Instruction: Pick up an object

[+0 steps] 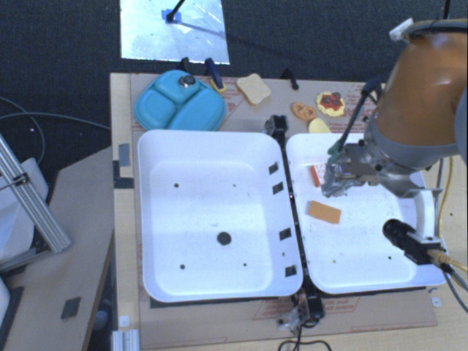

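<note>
In the right bin (365, 273) lie an orange flat block (323, 212) and, a little farther back, a small red stick (315, 175). My gripper (333, 187) hangs over the right bin's left half, just right of the red stick and above the orange block. Whether its tips touch anything I cannot make out. The arm's grey and orange body covers the bin's right rear part.
The left bin (212, 218) has a small dark round thing (224, 238) on its floor. Behind the bins on the board lie a blue lidded tray (180, 102), a toast slice (254, 88), a pretzel (303, 110), a small pizza (330, 103) and a yellow piece (319, 126).
</note>
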You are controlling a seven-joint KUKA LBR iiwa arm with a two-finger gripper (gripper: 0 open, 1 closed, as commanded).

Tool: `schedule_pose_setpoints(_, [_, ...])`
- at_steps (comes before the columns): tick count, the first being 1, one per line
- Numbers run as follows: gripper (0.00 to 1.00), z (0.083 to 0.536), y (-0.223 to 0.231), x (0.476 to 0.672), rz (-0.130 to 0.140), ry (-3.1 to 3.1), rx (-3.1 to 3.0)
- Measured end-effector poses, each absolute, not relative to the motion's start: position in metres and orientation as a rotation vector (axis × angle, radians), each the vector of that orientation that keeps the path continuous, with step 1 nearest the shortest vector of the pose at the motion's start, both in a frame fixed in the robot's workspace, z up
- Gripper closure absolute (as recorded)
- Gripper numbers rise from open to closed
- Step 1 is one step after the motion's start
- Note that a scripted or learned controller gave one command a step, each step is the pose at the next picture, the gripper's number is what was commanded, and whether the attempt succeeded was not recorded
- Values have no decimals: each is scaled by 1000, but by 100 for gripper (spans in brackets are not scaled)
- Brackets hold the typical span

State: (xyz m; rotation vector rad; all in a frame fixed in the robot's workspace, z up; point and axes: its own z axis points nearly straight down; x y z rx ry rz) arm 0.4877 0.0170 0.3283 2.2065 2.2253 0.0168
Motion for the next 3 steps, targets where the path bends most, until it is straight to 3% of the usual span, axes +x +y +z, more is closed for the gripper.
schedule_pose_setpoints(1, [100, 302, 96, 510, 5, 2233, 2209])
schedule_pose_setpoints(2, [100, 544, 58, 547, 27, 2215, 2207])
schedule_pose_setpoints(3, [100, 448, 109, 558, -5, 2233, 2215])
